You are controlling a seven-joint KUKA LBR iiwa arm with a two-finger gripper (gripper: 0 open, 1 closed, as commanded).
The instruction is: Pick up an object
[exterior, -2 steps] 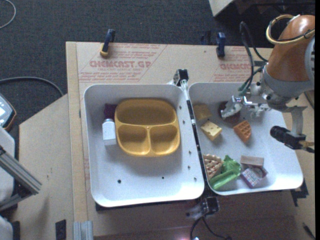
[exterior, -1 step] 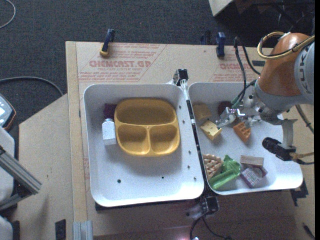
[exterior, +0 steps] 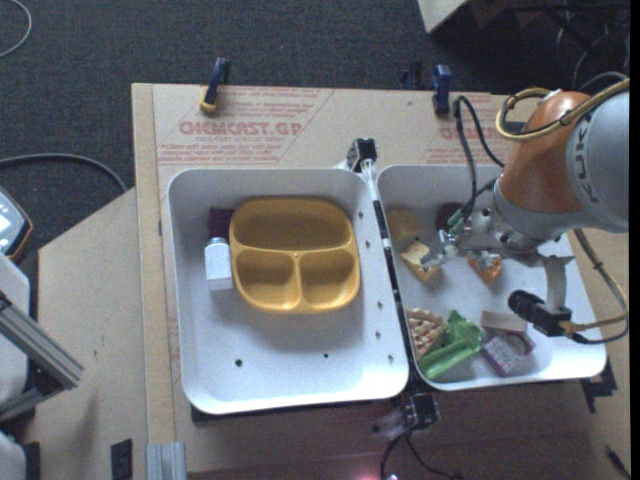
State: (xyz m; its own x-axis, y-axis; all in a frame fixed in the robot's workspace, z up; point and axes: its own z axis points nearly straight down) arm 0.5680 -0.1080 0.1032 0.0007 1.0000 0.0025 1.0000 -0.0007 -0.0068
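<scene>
On the brown board that lies under the bins you can read red print along its far edge, roughly "OKMCAST GP", though the letters are soft and you may not trust each one. Smaller red lines above and below it are too blurred to read. On the arm you can read "KU" in black letters.

arm cut off at right edge, dark item half hidden behind yellow tray

grey rounded kuka arm with black lettering, glossy orange band above the wrist, yellow and black cables looped alongside, metallic two-finger gripper.
</scene>
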